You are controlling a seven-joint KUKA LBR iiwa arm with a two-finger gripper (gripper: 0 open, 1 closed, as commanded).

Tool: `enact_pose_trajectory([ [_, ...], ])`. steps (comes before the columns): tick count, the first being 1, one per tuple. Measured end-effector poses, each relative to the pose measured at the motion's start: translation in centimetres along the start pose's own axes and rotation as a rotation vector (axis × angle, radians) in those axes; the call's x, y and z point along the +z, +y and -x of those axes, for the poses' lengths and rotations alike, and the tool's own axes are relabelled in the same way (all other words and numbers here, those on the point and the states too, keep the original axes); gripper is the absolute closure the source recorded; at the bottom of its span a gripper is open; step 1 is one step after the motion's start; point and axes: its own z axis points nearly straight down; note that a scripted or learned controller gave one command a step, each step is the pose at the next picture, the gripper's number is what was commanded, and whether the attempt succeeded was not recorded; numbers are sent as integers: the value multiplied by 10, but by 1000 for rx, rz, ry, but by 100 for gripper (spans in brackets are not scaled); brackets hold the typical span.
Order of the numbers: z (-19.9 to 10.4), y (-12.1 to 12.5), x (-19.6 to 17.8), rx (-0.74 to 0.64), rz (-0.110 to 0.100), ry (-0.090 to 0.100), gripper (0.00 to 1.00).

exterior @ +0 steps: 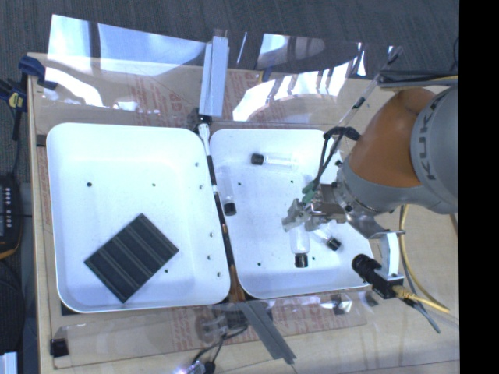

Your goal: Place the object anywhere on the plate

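A dark ribbed rectangular plate (131, 257) lies at an angle in the front part of the left bin (70, 154). My gripper (304, 217) hangs low over the right bin (257, 279), right of its middle. Just below it in the view lies a small clear vial with a black cap (300, 251); whether the gripper touches it I cannot tell. A second clear tube with a black cap (273, 160) rests near the back of the right bin. The plate is far to the left of the gripper, across the divider.
Two small black pieces lie in the right bin, one by the divider (229, 208) and one right of the vial (333, 244). The grey and orange arm (394, 150) covers the bin's right side. A metal bar (214, 76) stands behind the bins.
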Motion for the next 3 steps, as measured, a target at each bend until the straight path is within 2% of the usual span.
enact_pose_trajectory([
  [1, -66, 11, 15, 118, -6, 2, 100],
  [2, -131, 51, 34, 79, -5, 1, 100],
  [3, -195, -1, 34, 155, -6, 0, 100],
])
